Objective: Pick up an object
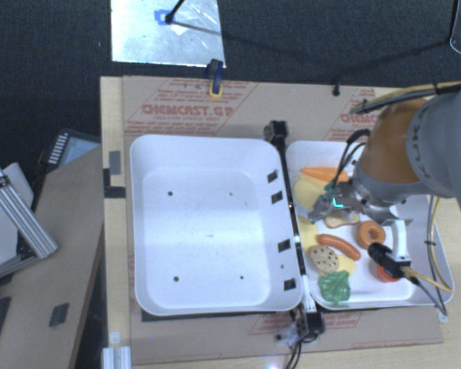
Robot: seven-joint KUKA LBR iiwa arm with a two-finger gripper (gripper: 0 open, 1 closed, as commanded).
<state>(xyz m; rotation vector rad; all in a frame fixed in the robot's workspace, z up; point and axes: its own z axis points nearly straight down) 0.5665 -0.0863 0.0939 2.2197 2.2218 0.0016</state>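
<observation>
The board (186,108) under the bins (207,225) bears red print reading "CHEMCAST GP". The print repeats near the arm (415,148), unreadable there.

On my feed the arm (438,141) is a bulky grey cylinder with a broad orange band (388,148) above the wrist, black cables looping alongside, and a small green light at the wrist.

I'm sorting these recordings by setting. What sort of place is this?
Most likely a robotics lab's grasping test bench, not a kitchen: a grey arm reaches over two white bins set on a printed board, and the food in the right bin, such as the carrot, looks like toys.
</observation>
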